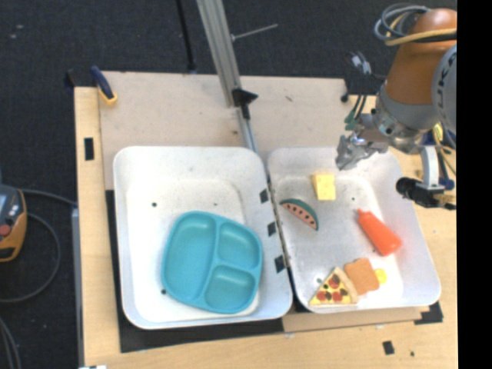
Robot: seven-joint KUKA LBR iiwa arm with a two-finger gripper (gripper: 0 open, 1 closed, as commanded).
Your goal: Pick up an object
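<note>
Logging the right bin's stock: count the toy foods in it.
5: yellow cheese block at top, watermelon slice left, orange bottle right, pizza slice and toast bottom.

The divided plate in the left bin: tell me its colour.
The plate is plain turquoise blue, with three compartments; the camera view shows it clearly.
</note>
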